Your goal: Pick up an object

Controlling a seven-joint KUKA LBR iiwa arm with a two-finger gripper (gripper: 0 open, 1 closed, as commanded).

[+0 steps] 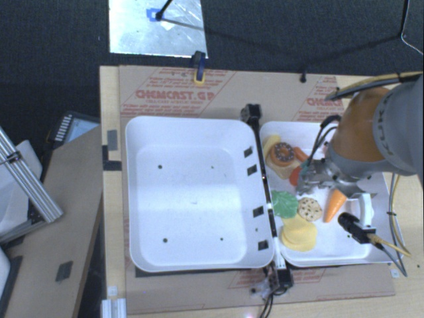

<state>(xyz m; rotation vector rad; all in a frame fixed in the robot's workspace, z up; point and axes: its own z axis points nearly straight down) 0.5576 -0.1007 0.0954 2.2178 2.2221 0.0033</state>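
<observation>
While the arm point(387, 128) reaches in from 3 o'clock, I see its wrist hanging low over the middle of the right bin point(329, 250). That bin sits at 3 o'clock of the left bin point(192, 197), and the two meet along a shared edge. The jaws point toward 9 o'clock, down among the toy food. From this slanted angle I cannot tell whether they are open or closed, or whether anything is between them.

All the things I could pick lie in the right bin, mostly along its 9 o'clock side. A doughnut point(283, 154) with dark icing rests on a pale yellow base at the bin's 11 o'clock corner. A small red-orange piece point(300, 155) lies just beside it at 3 o'clock. At 6 o'clock of the jaws, and near them, lies a round cookie point(309, 209) with dark chips. A green leafy piece point(286, 204) touches the cookie on its 9 o'clock side. A flat yellow piece point(298, 234) lies at 6 o'clock of those two, near the bin's front rim. An orange carrot point(334, 204) lies tilted just beside the cookie at 3 o'clock, under the wrist.

Both bins stand on the table point(179, 88), whose brown top sheet is printed CHEMCAST GP. A blue and yellow clamp point(199, 68) grips its 12 o'clock edge.
</observation>
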